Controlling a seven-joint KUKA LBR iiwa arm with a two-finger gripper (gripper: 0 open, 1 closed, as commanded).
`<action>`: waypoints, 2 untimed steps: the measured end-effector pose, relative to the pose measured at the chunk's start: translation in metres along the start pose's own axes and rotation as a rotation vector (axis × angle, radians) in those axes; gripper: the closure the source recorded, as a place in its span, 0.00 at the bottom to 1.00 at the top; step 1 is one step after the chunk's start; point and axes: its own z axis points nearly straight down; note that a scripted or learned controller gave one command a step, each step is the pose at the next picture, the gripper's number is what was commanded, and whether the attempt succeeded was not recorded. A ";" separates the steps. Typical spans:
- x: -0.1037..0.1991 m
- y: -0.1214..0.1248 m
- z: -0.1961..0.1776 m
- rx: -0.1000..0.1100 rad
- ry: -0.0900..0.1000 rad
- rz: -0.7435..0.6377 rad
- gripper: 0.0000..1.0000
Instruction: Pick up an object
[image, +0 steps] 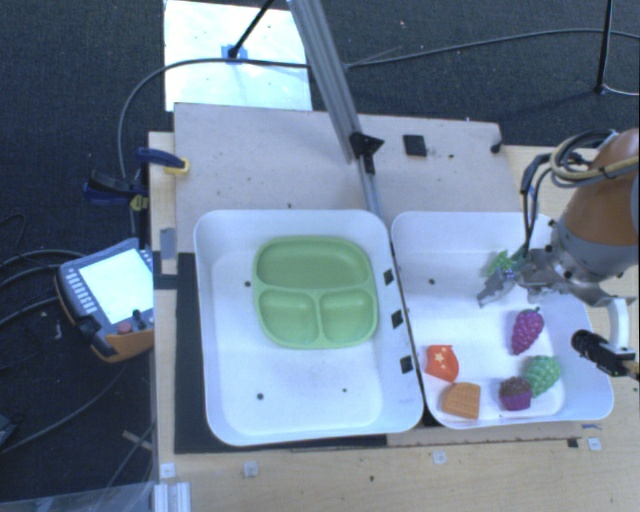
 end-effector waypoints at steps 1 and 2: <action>0.007 0.003 0.045 0.001 0.000 0.000 0.00; 0.006 0.005 0.069 -0.005 -0.001 0.004 0.00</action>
